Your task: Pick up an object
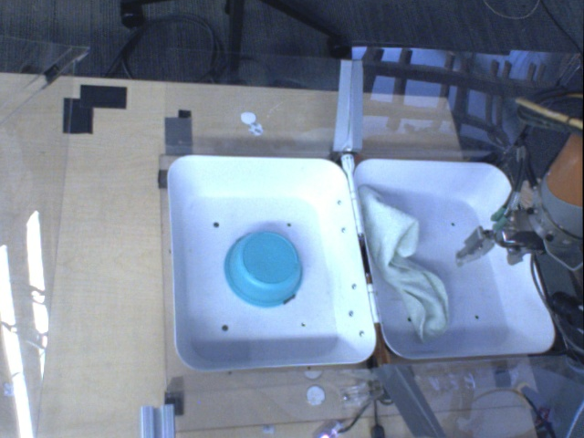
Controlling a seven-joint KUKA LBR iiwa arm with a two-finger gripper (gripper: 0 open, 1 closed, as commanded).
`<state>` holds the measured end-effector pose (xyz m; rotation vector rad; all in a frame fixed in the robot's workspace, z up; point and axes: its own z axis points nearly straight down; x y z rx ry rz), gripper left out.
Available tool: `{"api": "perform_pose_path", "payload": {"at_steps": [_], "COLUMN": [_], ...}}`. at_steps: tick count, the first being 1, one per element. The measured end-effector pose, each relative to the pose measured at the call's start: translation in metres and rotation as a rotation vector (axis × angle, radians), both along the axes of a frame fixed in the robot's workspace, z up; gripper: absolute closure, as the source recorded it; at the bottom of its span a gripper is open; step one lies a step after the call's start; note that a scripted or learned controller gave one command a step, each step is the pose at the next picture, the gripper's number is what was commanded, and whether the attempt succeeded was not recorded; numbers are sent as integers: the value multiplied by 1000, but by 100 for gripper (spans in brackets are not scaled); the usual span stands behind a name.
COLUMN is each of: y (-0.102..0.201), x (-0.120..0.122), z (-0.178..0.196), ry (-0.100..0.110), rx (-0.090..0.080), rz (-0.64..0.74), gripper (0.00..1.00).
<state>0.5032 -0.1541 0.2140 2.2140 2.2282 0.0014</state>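
Note:
A blue bowl (264,268) lies upside down in the middle of the left bin (196,336). A crumpled white towel (401,263) lies along the left side of the right bin (511,336), next to the divider between the bins. My gripper (467,251) hangs over the right half of the right bin, pointing left and down. It is a short way right of the towel, apart from it and holding nothing. The arm's orange band (566,176) is at the right edge.
A metal rail (348,108) runs back from the seam between the bins. Cables and struts (538,99) crowd the back right behind the arm. Black tape marks (91,106) sit on the wooden bench at the far left.

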Motion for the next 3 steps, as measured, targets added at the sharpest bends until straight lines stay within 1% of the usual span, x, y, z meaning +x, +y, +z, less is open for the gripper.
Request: {"api": "perform_pose_path", "payload": {"at_steps": [1, 2, 3], "y": [35, 36, 69], "x": [65, 67, 123], "z": [-124, -112, -20], "ry": [-17, -22, -5], "rx": [-4, -4, -2], "rz": [119, 120, 207], "gripper": [0, 100, 100]}}
